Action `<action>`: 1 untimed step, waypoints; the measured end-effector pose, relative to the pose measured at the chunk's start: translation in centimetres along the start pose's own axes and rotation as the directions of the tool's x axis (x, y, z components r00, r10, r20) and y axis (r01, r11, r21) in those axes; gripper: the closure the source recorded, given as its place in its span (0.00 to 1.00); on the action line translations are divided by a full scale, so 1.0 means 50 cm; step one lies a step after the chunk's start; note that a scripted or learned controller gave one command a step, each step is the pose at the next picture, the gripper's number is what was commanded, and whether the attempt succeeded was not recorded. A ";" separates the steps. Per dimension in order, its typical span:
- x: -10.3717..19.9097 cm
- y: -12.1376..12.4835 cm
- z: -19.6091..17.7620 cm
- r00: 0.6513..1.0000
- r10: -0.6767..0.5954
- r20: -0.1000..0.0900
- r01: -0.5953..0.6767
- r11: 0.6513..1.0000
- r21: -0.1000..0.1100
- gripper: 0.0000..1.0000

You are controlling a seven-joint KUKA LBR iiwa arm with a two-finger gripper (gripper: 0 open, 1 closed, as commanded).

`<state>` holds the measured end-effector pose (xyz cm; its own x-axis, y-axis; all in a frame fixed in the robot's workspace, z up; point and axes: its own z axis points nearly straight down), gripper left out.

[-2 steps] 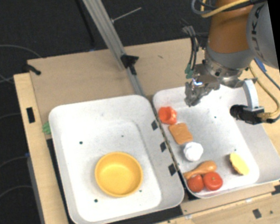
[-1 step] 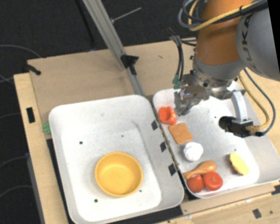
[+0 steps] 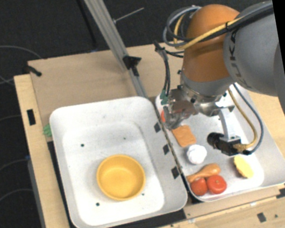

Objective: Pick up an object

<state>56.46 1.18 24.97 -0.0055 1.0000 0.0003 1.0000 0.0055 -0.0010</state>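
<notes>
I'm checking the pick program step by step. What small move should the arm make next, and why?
Probably a short descent onto the orange block. The gripper sits near the right bin's left wall, just above the block's upper end, and nothing shows between its fingers; the other items lie further off.

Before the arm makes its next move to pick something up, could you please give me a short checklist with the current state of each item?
1. Gripper is over the right bin, at its far left corner: ok.
2. A target lies close by: the orange flat block sits just below the gripper: ok.
3. Finger opening: cannot tell, the wrist hides it.
4. Something already held: cannot tell.
5. Room around the block: the white round object lies right beside its near end, so not ok for a wide approach.
6. Yellow bowl sits in the left bin, away from the arm: ok.
</notes>
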 end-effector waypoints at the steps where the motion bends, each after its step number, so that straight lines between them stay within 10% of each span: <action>1: 0.112 -0.042 0.000 1.000 0.002 -0.001 -0.002 1.000 -0.001 1.00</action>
<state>54.34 6.77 24.96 -0.0038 1.0000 0.0012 1.0000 0.0038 -0.0005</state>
